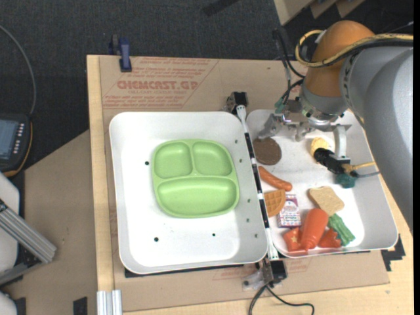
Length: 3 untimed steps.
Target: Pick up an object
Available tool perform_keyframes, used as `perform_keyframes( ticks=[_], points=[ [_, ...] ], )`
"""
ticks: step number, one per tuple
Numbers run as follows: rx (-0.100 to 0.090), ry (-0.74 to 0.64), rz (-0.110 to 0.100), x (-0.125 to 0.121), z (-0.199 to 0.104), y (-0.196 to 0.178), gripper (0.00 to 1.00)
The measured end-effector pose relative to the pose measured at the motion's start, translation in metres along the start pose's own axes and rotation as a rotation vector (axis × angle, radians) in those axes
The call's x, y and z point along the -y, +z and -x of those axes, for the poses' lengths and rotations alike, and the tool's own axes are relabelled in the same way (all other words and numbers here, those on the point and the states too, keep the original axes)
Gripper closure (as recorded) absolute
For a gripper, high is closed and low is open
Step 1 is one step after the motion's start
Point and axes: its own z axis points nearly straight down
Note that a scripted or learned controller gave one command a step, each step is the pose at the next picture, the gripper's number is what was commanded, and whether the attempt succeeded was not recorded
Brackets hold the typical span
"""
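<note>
The brown board (164,84) covering the bench is seen across the middle of the frame, with red lettering along its upper part. The grey arm (387,104) is seen entering from the upper right, its orange band (335,41) above the wrist.

Two white bins are set side by side on the board. The left bin (131,215) fills the centre of the frame, and a green divided plate (193,179) lies flat in its middle. The right bin (374,209) is at the right, where the loose objects are gathered.

The gripper (283,131) is lowered over the upper part of the right bin, just above a brown disc (267,151). Whether it is spread or closed cannot be told, and nothing is seen held in it.

In the lower part of the right bin, an orange carrot (313,227) is laid at a slant, with a slice of bread (326,199) just above it. An orange sausage (274,178) lies below the disc, a waffle piece (273,203) beneath that, and a small pink packet (289,212) beside the waffle.
</note>
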Motion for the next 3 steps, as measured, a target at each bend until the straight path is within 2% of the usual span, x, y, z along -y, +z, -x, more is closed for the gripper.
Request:
perform_keyframes(
  ticks=[3],
  points=[
    [0.0, 0.003, 0.002, 0.0053, 0.0021, -0.0014, 0.0]
  ],
)
